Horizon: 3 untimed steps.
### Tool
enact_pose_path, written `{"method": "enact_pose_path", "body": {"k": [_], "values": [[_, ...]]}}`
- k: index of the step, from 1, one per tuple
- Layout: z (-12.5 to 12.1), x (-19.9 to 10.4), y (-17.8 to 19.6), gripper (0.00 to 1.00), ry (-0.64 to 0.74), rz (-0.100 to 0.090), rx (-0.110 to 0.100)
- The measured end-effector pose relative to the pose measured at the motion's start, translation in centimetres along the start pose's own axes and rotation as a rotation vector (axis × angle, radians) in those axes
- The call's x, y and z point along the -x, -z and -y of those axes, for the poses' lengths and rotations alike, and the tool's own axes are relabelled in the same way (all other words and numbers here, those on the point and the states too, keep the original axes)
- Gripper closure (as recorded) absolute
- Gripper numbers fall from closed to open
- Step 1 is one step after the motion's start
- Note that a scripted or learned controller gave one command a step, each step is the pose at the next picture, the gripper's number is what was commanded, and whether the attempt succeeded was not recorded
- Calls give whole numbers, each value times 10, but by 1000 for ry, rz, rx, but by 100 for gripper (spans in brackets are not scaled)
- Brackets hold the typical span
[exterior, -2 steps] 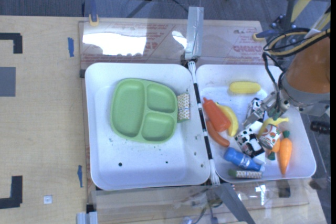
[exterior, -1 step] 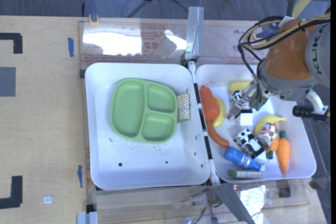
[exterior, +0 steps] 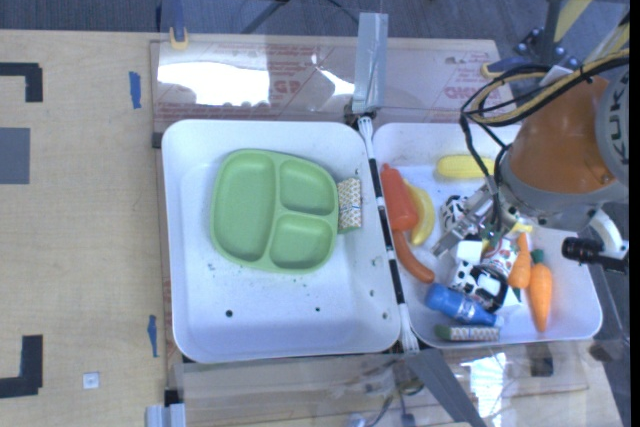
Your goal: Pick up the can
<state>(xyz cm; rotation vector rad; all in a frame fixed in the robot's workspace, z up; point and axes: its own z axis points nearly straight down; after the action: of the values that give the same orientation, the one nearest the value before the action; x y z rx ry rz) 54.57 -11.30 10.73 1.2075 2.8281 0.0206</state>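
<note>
The can (exterior: 458, 303) is blue and lies on its side near the front wall of the right bin (exterior: 580, 325). My gripper (exterior: 470, 235) hangs over the middle of that bin, a little behind and above the can, among crowded toys. The grey arm with its orange band (exterior: 560, 150) reaches in from the right and covers part of the bin. Nothing shows as held.
Around the can lie an orange carrot (exterior: 540, 290), a black-and-white toy (exterior: 470, 277), a red pepper (exterior: 400, 205) and a yellow piece (exterior: 458, 166). The left bin (exterior: 200, 315) holds a green divided plate (exterior: 273, 210) and a small patterned block (exterior: 349, 205). Cables hang at the upper right.
</note>
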Motion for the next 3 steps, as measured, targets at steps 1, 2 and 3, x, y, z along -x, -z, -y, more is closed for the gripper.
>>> {"method": "enact_pose_path", "body": {"k": [1, 2, 3], "values": [[17, -1, 2, 0, 608, 6, -2], [16, 0, 14, 100, 607, 9, 1], [16, 0, 13, 0, 608, 7, 1]]}}
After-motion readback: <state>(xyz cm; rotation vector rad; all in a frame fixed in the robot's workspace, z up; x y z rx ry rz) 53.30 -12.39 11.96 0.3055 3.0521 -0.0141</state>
